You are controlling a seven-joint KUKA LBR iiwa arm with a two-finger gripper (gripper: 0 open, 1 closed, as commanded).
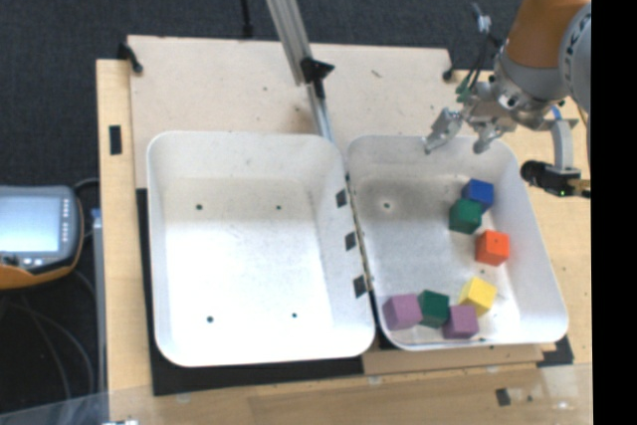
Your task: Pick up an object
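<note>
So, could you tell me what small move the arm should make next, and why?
Probably lower the gripper towards the blue block. The fingers are spread with nothing between them, hovering at the far rim of the right bin, and that block lies nearest, with the green block against it.

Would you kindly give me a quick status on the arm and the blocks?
Gripper open, holding nothing, over right bin's far edge. Blue block nearest, green block touching it. Nothing between fingers and blue block.
</note>
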